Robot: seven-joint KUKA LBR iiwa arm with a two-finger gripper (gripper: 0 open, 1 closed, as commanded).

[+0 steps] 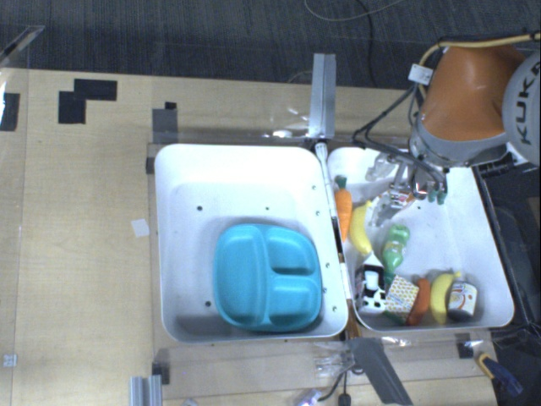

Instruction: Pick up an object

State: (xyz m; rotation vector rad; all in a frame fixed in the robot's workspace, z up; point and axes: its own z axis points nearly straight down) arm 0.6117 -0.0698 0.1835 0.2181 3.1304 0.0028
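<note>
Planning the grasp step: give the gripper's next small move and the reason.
Probably lower straight down. The gripper hangs in the right bin just above the green bottle, with the banana close beside it, so a short descent seems likeliest to reach an object.

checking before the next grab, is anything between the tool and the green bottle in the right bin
Nothing visible stands in the way. The tool hangs just above the green bottle in the right bin. The banana lies close on the bottle's left, beside it, not over it.

A blue tray [269,277] in a white bin [182,184], an orange carrot [343,211], a yellow banana [361,229]
</note>
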